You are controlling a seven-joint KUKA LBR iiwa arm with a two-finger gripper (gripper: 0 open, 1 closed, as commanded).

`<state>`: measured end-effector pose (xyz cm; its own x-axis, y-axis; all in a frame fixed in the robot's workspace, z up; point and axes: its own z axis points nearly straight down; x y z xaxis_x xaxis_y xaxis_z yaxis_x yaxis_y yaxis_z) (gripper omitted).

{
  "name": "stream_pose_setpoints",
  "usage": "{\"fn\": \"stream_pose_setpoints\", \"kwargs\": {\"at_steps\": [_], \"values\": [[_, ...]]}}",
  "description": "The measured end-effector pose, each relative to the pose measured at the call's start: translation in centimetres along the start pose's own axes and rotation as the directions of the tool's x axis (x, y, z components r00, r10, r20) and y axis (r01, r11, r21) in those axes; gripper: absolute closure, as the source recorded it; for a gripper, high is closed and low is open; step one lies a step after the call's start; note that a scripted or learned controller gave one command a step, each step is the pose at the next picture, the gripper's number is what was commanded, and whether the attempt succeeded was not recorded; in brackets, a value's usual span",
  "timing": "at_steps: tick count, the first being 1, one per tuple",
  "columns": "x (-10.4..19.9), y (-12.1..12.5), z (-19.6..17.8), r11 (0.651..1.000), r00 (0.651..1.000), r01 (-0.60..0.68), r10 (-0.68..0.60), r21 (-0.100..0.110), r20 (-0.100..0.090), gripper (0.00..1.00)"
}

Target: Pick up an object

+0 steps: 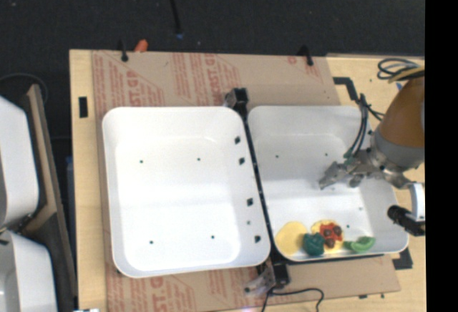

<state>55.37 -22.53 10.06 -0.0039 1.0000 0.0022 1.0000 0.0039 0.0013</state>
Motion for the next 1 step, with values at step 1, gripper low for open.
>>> {"fn": "stream_pose_setpoints", "kwargs": {"at_steps": [1], "values": [[3.49,-6.40,-2.53,1.000,1.000,-0.004,0.004,-0.001,0.003,0.00]]}}
